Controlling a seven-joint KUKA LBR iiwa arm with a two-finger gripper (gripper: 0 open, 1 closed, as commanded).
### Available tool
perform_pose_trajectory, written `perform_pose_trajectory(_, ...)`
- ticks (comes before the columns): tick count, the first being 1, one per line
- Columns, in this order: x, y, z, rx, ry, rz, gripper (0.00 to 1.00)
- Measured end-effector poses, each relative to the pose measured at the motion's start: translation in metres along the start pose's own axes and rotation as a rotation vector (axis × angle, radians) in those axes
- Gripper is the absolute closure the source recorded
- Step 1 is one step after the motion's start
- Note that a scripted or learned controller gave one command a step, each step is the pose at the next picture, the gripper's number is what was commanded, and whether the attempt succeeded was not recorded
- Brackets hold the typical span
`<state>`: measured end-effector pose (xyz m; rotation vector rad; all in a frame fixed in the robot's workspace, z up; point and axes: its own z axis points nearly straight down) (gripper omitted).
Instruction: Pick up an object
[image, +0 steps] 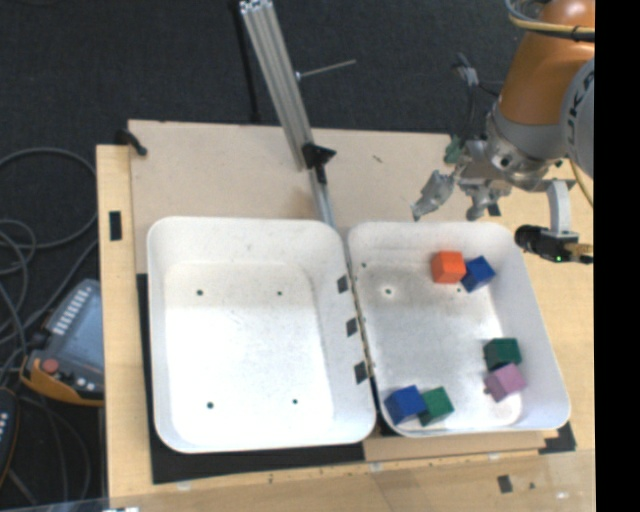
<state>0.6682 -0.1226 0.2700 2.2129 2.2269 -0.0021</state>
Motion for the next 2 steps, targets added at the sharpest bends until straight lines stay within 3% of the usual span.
perform_pose_trajectory(1, -0.065, -0.018, 0.087, 0.008, 0.000, 0.011, 0.00)
perform_pose_trajectory(2, -0.087, 0.011, 0.177, 0.004, 0.001, 0.005, 0.00)
